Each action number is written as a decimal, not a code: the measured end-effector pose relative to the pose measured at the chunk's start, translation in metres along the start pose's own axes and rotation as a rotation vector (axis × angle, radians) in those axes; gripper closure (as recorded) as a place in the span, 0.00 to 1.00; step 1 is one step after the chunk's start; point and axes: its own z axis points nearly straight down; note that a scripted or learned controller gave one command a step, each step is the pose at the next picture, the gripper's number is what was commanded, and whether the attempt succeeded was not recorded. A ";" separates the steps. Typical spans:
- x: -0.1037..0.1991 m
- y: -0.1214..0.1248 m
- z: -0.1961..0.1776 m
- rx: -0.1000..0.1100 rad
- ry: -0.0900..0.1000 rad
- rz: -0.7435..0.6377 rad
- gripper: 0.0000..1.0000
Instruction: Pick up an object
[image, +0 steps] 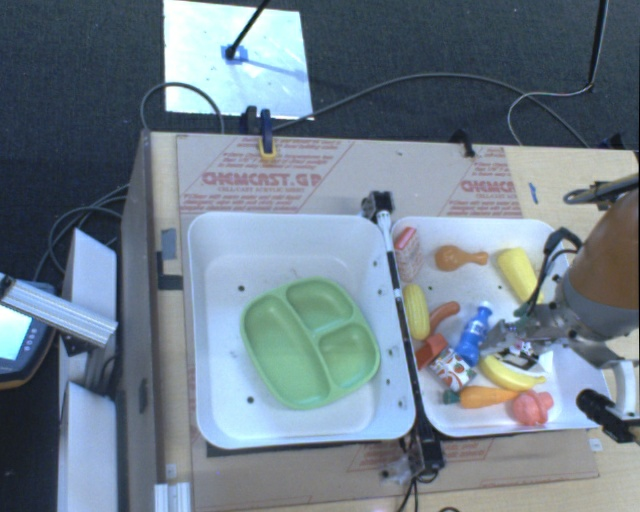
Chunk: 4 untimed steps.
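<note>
While the arm (610, 270) reaches in from the right, its gripper (522, 340) sits low over the right bin (570, 425), just above the banana (510, 374) and beside the blue bottle (474, 330). Gripper state: cannot tell, the wrist and dark hardware blur together there. Nothing visibly lifted.

Right bin contents: blue bottle leaning, mid-bin; small carton (453, 368) with red and white print just below it, text too small to read; banana near the front; orange carrot (487, 397) along the front wall; pink lumpy toy (533, 407) at its right end, touching or nearly so; yellow corn (415, 311) by the left wall; a red-orange piece (441, 314) beside it; another red piece (430, 351) below; orange pear-shaped toy (458, 258) near the back; yellow lemon-like toy (518, 271) at back right; a clear wrapped item with a red top (405, 250) in the back left corner.

Left bin (215, 300) holds a green divided plate (310, 342), three compartments, lying flat.

Readable writing: bench sheet (330, 165) carries red print "CHEMCAST GP", repeated, partly cut off at right.
</note>
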 end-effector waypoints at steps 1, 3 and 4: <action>0.001 0.007 0.042 -0.024 -0.008 0.000 0.00; -0.029 0.023 -0.039 -0.006 -0.003 -0.001 1.00; -0.058 0.107 -0.056 -0.006 -0.002 -0.003 1.00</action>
